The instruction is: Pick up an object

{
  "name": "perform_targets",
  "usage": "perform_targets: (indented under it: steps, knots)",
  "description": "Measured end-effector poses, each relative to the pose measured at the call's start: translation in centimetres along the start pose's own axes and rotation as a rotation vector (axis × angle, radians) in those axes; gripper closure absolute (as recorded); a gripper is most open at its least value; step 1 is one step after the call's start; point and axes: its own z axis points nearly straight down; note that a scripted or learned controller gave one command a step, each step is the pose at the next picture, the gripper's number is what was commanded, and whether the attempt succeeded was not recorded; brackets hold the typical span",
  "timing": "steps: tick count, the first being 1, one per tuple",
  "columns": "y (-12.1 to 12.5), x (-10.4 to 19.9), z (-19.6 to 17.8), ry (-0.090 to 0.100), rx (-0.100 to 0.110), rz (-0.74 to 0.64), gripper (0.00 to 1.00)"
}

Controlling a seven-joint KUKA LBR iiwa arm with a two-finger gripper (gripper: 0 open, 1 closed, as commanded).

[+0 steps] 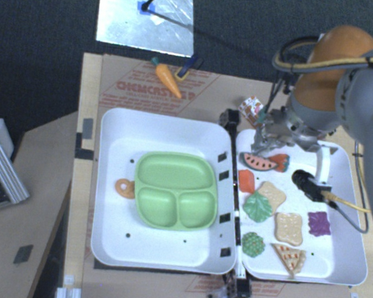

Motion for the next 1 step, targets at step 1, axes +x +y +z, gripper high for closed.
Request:
perform_targets:
  steps: [1]
  knots:
    - [-0.65, -0.84, -0.52, -0.002, 0.002, 0.008, 1.00]
